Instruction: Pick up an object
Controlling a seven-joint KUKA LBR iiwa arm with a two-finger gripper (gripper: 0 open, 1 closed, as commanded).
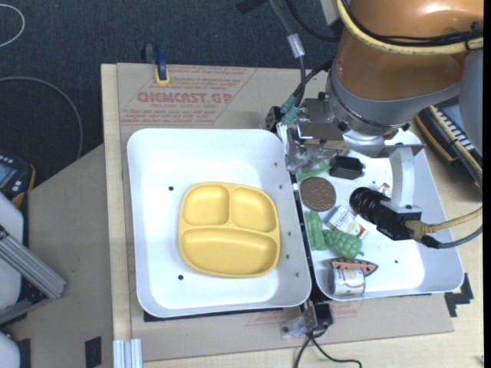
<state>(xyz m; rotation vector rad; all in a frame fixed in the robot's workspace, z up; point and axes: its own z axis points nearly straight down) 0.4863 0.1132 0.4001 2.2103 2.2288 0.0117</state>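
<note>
Grey arm with an orange band (399, 44) poised over the clutter of one shallow white bin (433, 263): the reach-down step of a pick, nothing yet lifted.

The gripper (307, 158) hangs low at the far corner of the bin on the view's right, close to the wall shared with the neighbouring white bin (153, 205); whether it is parted or closed cannot be told, and no object is seen in its hold. The nearest candidate, a brown round disc (317, 193), lies just beside it toward the camera. The next move probably calls for a short shift onto the disc and a straight descent. A small black flat block (347, 165), a white printed packet (343, 221), a green knobbly plastic piece (339, 241) and a white-and-orange cup (350, 276) crowd that bin, and the shared wall leaves little room. A yellow divided plastic plate (229, 228) lies alone in the other bin.
</note>
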